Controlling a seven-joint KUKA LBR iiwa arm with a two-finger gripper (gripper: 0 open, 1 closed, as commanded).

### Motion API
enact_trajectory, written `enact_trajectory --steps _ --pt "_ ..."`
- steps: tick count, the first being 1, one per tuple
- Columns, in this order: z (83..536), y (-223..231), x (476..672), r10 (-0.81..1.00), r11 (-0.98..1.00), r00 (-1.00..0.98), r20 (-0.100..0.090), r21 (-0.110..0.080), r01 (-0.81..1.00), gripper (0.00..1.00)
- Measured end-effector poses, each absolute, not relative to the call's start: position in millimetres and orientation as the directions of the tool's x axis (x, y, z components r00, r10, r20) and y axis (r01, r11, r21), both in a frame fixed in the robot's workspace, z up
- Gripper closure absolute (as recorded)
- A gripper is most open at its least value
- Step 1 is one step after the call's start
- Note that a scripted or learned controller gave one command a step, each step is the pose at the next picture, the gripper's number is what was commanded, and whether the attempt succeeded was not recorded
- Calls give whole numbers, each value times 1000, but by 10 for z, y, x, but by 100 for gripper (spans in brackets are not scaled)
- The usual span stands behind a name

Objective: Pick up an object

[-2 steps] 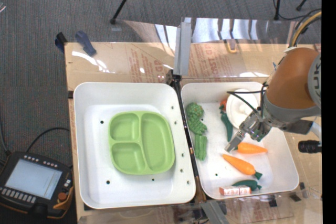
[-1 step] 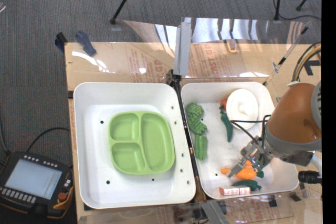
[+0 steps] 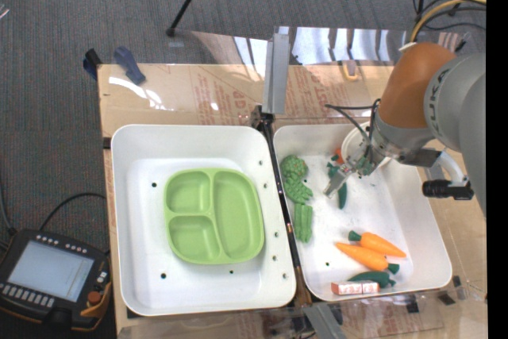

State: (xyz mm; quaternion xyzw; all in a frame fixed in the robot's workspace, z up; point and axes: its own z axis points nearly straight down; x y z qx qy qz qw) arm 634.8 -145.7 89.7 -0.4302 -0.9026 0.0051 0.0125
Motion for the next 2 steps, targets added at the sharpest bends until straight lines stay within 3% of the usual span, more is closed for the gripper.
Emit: enact_trajectory --steps 1,2 --pt "1013 -1454 6389 773 635 -635 0 -10 773 100" --pt "2277 -1241 6083 950 312 -311 -5 8 950 100"
